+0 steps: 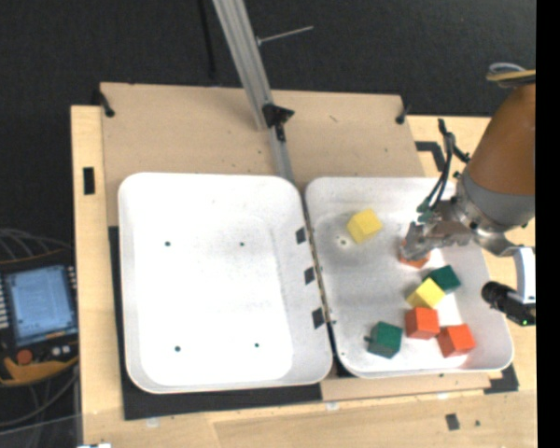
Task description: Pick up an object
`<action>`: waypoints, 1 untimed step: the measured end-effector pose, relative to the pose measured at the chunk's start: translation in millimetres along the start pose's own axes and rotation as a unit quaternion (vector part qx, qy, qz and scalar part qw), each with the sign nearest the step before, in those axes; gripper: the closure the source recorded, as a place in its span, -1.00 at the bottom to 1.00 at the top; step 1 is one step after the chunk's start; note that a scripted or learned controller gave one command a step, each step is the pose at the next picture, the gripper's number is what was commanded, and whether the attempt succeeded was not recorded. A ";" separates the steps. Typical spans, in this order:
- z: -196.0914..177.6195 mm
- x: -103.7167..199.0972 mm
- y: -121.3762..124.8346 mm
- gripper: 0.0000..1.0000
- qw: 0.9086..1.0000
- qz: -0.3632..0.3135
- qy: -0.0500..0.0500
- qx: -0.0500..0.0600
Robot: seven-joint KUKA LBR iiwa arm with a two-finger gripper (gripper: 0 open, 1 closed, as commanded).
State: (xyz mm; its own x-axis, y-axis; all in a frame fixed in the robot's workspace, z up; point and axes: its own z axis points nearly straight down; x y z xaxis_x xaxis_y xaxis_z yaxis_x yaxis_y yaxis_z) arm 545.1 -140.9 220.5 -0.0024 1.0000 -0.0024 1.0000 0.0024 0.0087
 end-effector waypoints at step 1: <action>-45.2 4.0 0.3 1.00 1.000 -0.001 0.000 0.001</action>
